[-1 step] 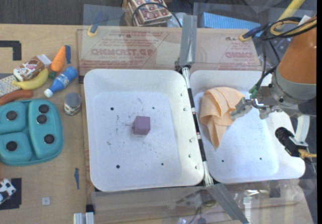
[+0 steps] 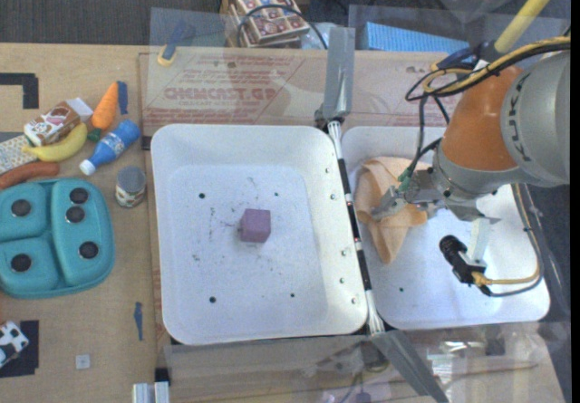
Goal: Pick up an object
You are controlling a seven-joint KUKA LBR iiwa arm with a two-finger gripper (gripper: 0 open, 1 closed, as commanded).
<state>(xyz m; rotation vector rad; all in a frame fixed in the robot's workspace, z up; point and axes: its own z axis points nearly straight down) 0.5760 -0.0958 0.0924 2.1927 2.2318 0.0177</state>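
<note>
Cloth: a tan cloth (image 2: 385, 202) lies crumpled at the left side of the right bin (image 2: 526, 302), against the wall shared with the left bin (image 2: 181, 302).
Gripper: the gripper (image 2: 396, 199) sits low over the cloth, probably placed for a grasp; its state cannot be told.
Cube: a purple cube (image 2: 255, 225) rests alone mid left bin, well apart from the arm.
Writing: "KU" reads on the arm's grey casing (image 2: 548, 134); faint red print on the far cardboard sheet (image 2: 236, 89) is not legible.
</note>
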